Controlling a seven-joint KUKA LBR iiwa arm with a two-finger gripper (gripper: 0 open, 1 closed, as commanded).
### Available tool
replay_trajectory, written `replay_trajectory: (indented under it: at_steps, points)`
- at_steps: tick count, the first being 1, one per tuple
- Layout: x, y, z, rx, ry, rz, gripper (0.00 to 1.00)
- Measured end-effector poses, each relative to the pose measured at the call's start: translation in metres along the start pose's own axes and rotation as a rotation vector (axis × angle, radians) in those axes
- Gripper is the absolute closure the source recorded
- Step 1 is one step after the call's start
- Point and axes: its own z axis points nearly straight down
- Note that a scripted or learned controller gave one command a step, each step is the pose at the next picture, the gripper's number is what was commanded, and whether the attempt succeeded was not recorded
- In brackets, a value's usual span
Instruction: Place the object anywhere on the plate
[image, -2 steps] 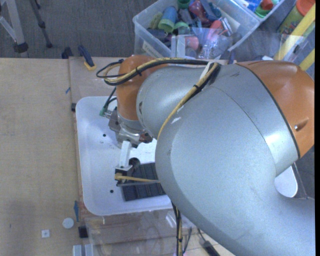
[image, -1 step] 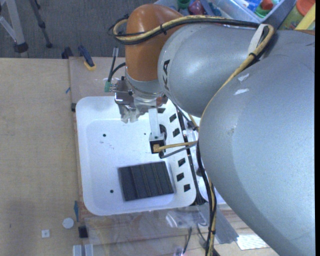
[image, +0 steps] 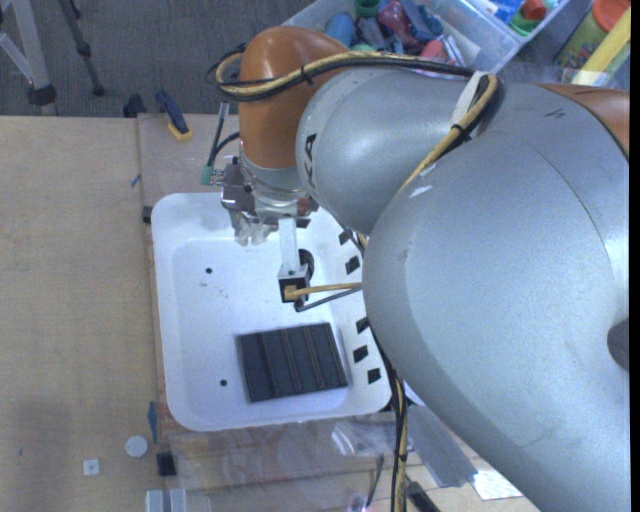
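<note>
Beyond the dark ribbed plate (image: 292, 362), which lies flat in the white bin (image: 195, 320), the hand (image: 252, 234) hangs low. Whether it is open or grips anything I cannot tell. Nothing rests on that plate, so the placing looks not yet done.

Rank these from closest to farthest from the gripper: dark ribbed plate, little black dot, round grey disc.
1. Little black dot, in the bin, beside the gripper.
2. Dark ribbed plate, at the bin's near end.
3. Round grey disc, outside on the bench, lower left.
</note>
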Motion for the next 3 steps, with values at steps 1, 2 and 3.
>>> replay_trajectory:
  at_steps: [1, 2, 3]
  points:
    - [-0.003, -0.023, 0.075, 0.0, 0.002, 0.254, 1.0]
    - [-0.003, 0.012, 0.077, -0.004, 0.002, -0.354, 1.0]
    - [-0.02, -0.079, 0.073, -0.005, 0.006, -0.319, 1.0]
